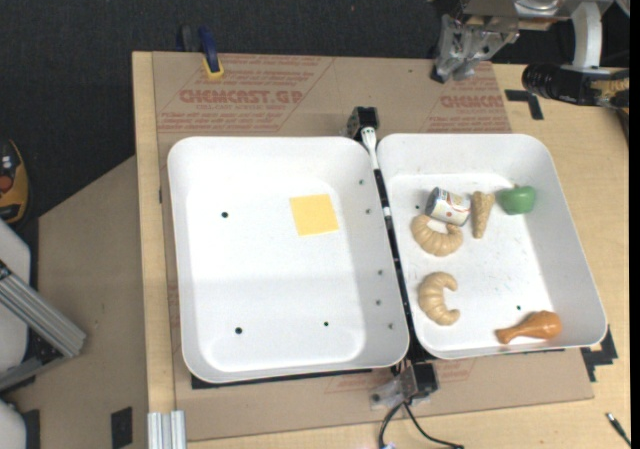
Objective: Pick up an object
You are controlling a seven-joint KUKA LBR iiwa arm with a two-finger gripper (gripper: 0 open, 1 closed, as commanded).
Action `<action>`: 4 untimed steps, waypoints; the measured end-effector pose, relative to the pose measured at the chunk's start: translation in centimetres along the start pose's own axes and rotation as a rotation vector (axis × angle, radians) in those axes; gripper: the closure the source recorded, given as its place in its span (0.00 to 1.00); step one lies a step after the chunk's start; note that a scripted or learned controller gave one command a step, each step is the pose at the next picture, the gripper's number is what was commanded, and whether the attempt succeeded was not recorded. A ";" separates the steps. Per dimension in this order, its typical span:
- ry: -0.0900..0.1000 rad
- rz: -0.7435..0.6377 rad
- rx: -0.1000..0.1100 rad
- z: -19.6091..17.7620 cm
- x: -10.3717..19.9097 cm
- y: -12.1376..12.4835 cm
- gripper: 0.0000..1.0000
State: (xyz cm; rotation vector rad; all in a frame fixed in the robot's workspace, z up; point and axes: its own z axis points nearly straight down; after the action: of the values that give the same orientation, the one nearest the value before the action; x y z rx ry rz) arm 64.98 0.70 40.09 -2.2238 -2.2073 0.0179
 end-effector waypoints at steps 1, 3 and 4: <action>0.001 -0.010 -0.030 -12.7 1.4 1.6 1.00; -0.001 -0.001 -0.020 -13.4 -11.0 1.5 1.00; -0.003 0.001 -0.019 -13.4 -19.0 1.5 1.00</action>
State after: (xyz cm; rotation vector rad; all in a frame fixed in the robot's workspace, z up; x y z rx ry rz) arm 66.57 -18.26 53.50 -2.2357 -2.2171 0.0006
